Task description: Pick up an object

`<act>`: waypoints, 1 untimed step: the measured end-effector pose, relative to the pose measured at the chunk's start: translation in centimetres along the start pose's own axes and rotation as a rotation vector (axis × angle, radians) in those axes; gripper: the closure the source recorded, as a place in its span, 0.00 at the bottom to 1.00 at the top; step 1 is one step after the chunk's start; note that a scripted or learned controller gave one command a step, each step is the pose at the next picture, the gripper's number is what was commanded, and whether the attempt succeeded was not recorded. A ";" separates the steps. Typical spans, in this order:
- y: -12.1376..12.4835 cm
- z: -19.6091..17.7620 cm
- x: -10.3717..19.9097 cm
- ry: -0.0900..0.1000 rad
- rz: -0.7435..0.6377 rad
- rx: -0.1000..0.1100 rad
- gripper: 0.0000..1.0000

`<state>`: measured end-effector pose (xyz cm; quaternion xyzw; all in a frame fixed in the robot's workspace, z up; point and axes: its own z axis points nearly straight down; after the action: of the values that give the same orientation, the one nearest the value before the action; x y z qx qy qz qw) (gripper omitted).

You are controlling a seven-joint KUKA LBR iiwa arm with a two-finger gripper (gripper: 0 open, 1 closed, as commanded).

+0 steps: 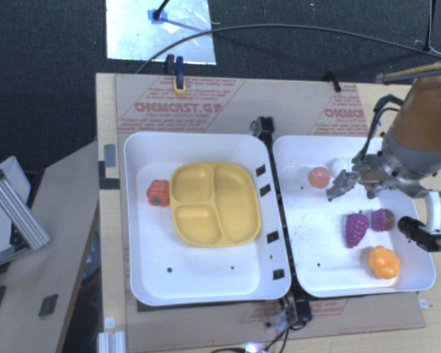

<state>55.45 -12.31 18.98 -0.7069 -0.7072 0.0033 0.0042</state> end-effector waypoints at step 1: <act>0.3 -0.6 0.0 -0.002 -0.002 -0.012 0.00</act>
<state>55.75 -12.30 19.57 -0.7061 -0.7081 -0.0003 -0.0007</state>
